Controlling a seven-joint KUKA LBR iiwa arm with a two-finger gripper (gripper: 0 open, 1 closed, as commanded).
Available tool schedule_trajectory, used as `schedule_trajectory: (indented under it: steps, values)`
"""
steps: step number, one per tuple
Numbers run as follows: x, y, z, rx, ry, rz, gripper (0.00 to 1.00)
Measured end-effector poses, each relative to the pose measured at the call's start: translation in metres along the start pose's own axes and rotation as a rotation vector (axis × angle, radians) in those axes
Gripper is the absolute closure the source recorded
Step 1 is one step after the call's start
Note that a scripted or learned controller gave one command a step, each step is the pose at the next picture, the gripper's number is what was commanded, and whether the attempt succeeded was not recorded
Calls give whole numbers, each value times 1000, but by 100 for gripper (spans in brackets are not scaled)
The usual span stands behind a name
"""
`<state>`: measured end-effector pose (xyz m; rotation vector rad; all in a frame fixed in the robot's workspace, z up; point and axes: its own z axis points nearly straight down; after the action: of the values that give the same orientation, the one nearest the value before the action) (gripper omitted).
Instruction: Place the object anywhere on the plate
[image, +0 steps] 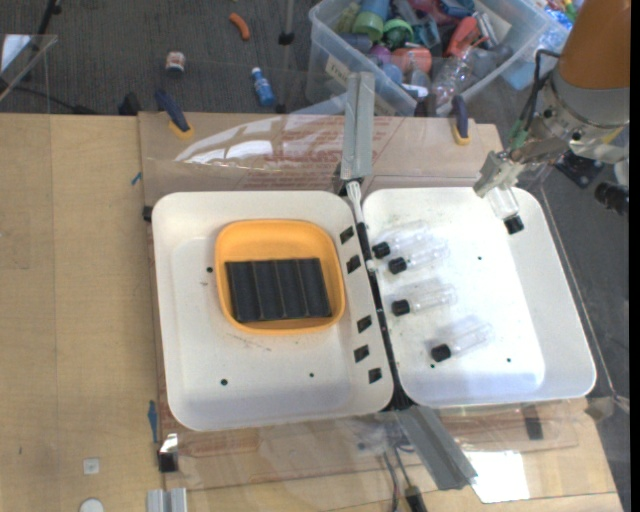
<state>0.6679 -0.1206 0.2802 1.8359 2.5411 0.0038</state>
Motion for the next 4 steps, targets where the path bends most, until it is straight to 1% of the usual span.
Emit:
schedule_trajectory:
  steps: [1,2,3,4]
  values:
    - [-23,-8,-33,-2,-1,-275,100]
    - [-67,-22,-126,-2,-2,-285,100]
    - [-99,-32,-158,-3,-4,-617,100]
    - [-94,-38,-158,-1,1,-963,100]
